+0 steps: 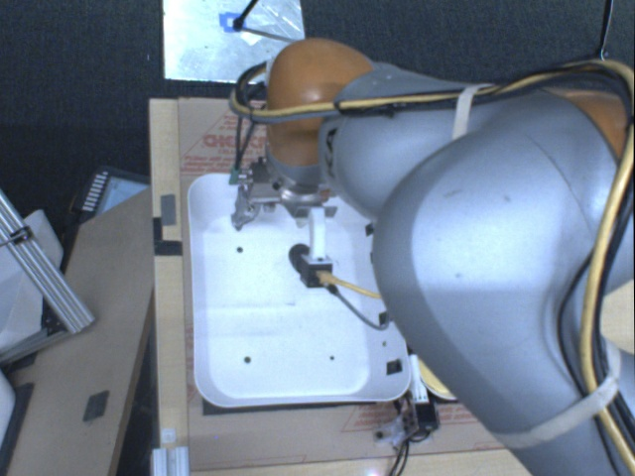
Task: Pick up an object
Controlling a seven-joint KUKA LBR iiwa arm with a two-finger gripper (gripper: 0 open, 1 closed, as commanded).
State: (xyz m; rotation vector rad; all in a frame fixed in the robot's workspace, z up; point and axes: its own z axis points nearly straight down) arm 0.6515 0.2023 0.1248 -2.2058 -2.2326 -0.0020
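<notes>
My gripper (244, 212) hangs low over the far left part of the left white bin (248, 375), near its back wall. The grey arm with its orange band (308, 82) comes in from the right and covers the right bin almost wholly. The bare floor of the left bin shows a few small dark dots (240, 250). A small dark square (394, 367) sits by the bin's front right corner. A sliver of something pale yellow (437, 387) peeks out under the arm to the right of that corner; what it is I cannot tell.
The bins rest on a cardboard sheet (169, 296). A shiny foil sheet (233, 23) lies behind it. An aluminium rail (40, 276) and a dark device (99, 191) stand to the left. Loose wires and a connector (410, 422) sit at the front edge.
</notes>
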